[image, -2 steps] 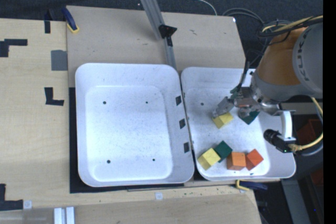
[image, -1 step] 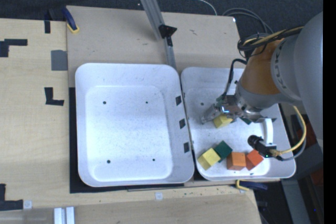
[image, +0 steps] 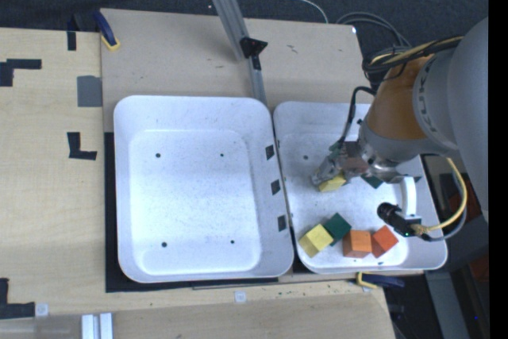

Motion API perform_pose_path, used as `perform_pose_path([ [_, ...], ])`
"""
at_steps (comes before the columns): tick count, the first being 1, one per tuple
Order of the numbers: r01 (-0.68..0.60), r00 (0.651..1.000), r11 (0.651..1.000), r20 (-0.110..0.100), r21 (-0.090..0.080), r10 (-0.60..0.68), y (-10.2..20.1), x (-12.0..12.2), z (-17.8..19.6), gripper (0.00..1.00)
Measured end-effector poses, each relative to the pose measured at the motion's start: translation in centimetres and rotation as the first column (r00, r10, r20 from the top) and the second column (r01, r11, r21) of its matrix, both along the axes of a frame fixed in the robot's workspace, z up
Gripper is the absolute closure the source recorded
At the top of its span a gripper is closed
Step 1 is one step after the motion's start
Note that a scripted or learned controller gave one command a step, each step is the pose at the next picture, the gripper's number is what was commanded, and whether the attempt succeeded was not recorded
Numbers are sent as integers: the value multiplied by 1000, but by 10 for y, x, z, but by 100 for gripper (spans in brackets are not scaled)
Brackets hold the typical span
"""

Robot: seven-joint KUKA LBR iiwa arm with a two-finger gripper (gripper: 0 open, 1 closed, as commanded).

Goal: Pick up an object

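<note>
Camera view: pale yellow piece [image: 332, 184] lies directly under the claw [image: 334, 171].

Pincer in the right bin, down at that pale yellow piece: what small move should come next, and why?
Probably a short, slow lift. The pincer sits low in the right bin against the pale yellow piece, away from the blocks along the near wall. Whether the piece is truly gripped cannot be told, and a small rise would show it.

My end effector [image: 332, 173] is low in the right bin [image: 302, 127], touching a yellow piece [image: 331, 184]; four blocks [image: 349, 235] lie near.
</note>
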State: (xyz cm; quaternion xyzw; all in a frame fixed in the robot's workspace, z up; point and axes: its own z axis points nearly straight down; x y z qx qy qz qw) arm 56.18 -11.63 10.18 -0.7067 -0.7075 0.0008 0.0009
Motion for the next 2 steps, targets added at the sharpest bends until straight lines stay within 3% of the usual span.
perform_pose_path([
  [1,-9,1000,1000,8,3,9,90,-4,94,100],
  [2,-6,1000,1000,-5,2,6,149,-53,89,100],
])
